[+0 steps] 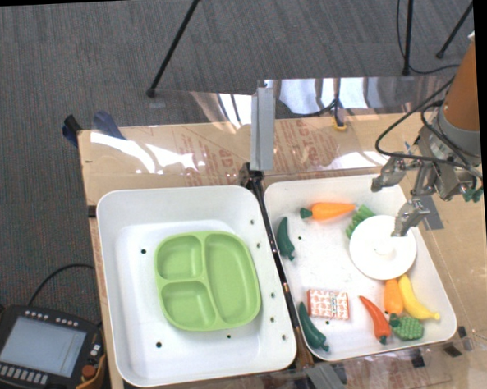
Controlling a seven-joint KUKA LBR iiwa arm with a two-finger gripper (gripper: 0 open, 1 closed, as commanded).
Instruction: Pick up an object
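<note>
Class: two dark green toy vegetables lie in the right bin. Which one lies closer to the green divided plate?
The dark green vegetable along the bin's left wall, near the carrot; the other lies at the front edge.

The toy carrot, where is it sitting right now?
The toy carrot lies in the right bin near its far edge, stem pointing left, between the dark green pickle and the white round plate.
</note>
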